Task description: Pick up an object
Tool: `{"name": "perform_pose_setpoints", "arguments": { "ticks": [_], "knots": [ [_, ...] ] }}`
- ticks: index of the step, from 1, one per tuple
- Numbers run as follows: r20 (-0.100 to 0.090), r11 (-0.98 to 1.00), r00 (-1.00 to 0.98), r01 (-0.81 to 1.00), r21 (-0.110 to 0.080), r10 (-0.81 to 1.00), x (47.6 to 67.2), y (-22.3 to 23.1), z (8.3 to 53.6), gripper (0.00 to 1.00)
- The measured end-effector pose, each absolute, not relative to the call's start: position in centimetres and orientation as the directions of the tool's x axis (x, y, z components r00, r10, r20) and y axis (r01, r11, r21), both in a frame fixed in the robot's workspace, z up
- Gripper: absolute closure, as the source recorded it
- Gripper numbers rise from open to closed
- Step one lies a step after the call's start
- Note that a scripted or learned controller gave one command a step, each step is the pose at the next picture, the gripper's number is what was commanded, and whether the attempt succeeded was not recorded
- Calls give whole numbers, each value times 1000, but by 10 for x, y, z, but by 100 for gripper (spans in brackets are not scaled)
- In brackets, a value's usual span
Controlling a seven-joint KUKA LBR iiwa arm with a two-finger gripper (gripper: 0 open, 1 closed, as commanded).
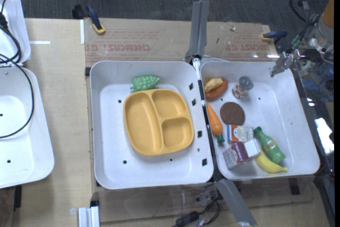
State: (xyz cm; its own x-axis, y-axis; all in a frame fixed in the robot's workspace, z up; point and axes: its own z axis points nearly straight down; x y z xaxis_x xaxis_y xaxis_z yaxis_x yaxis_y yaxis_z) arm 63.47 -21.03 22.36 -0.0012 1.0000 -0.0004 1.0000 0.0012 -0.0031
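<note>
Where the right bin ends, arm hovering

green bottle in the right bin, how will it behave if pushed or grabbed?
The bottle lies on its side, so its round body would probably roll when nudged. It rests against the banana, which may block rolling that way. It looks like smooth plastic, likely light and somewhat slippery.

Metallic grey wrist with thin black cables looped above it.

Glossy yellow plastic tray
</note>
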Motion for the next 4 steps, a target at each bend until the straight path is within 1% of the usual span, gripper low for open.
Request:
{"name": "perform_pose_setpoints", "arguments": {
  "ticks": [1, 2, 3, 4],
  "knots": [
    [0, -54, 54, 999, -6, 999, 637, -122, 104, 0],
    [1, 30, -30, 1000, -4, 1000, 541, -119, 90, 0],
    [-1, -282, 282, 959, -4, 959, 582, -109, 90, 0],
    [-2, -301, 301, 954, -3, 954, 646, -94, 90, 0]
  ]
}}
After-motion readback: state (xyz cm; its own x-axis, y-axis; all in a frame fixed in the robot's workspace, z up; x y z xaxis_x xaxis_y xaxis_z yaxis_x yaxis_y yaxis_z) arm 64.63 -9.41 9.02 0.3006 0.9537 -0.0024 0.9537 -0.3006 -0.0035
